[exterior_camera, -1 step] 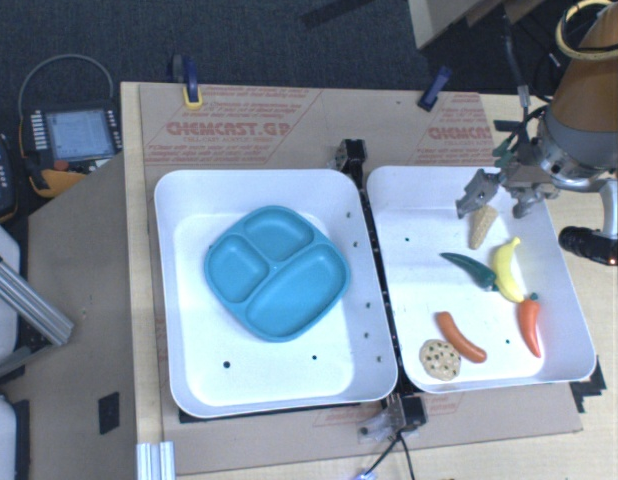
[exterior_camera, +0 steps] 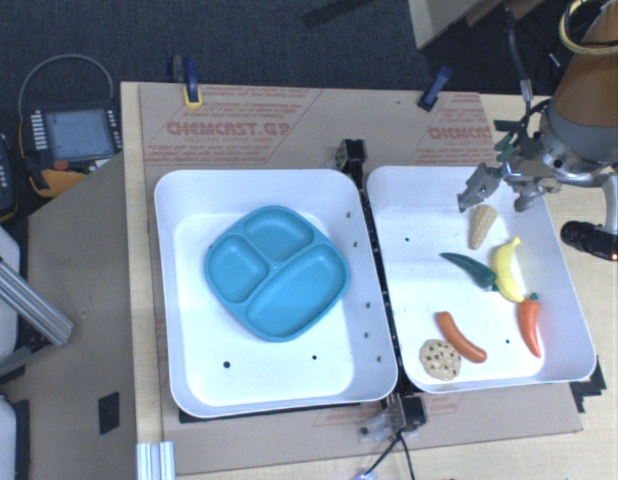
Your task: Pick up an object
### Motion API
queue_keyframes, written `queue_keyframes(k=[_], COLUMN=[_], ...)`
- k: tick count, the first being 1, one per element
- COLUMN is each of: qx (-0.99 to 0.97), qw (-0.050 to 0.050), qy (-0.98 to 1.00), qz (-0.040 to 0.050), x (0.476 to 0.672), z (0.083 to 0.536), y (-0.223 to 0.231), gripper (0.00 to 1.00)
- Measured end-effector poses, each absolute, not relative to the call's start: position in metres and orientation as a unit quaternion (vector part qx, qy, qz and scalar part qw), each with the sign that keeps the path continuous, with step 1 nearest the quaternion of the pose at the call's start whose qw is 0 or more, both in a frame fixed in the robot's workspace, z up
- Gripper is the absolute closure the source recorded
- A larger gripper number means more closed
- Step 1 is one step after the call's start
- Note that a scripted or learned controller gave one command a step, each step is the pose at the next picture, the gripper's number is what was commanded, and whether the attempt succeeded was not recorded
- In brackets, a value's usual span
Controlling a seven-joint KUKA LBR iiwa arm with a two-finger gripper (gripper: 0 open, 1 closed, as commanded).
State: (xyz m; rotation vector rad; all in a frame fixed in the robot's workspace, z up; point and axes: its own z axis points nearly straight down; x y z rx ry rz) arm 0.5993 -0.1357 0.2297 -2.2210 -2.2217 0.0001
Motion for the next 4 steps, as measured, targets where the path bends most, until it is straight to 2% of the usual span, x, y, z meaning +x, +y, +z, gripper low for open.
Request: queue_keyframes(k=[1, 2, 3, 4], qx=[-0.707, -0.707, -0.707, -0.707], qw=[0.003, 0.001, 0.002, 0.000], qy=[-0.707, -0.707, -0.707, -0.707], qz=[0.0021, 0.0006, 0.0012, 0.0001], x=[0.600, 0.600, 0.599, 0.600], z=[0.167, 0.106, 0.083, 0.095], y=[-0.130, -0.128, -0.127, -0.127], gripper=[0.00, 0.00, 0.00, 1.00])
